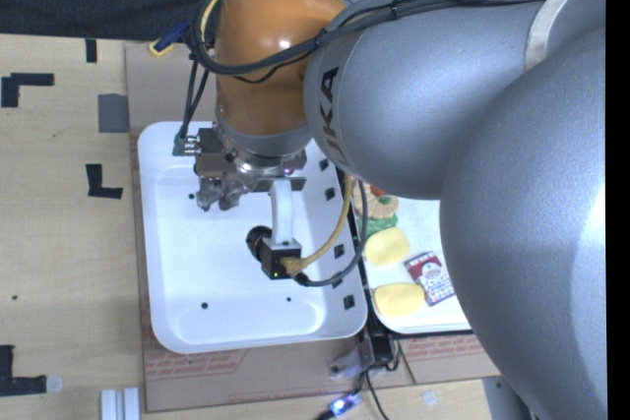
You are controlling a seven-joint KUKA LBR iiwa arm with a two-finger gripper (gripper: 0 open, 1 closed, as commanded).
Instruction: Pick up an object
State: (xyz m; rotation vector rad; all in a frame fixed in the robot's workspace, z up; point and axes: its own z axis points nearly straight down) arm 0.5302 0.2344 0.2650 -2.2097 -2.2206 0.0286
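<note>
Lying in the right bin is a red packet, flat on the white floor. Its long side runs from the far left to the near right, a bit tilted. Just left of the red packet are two yellow lumps, one a little farther back and one a little nearer. Both lie with their long sides going left to right. Farther back and left of the red packet is one green and orange thing, partly hidden by the arm.

The gripper is well left of the red packet, over the left bin. I cannot tell if the gripper is open or closed, and I see nothing in it. The two bins sit side by side on the counter.
</note>
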